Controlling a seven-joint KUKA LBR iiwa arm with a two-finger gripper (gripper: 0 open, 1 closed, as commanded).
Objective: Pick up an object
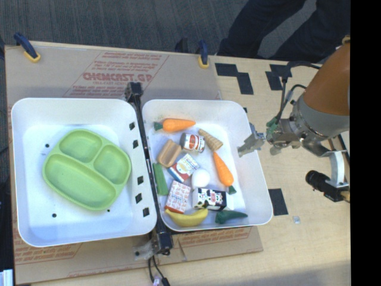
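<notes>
A robotics lab or test cell is indicated. A surface (pixel 297 231) of pale board is marked with black tape squares (pixel 278 201), and cardboard (pixel 119 70) is held down by blue-and-yellow clamps (pixel 27 46). Two white bins (pixel 24 159) are set side by side, one filled with toy food (pixel 193 165), and cables (pixel 286 94) are seen along the arm (pixel 321 106).

My bench (pixel 309 231) carries a cardboard sheet (pixel 119 73); on the sheet sit two white bins, left (pixel 24 177) and right (pixel 253 177), touching.
</notes>
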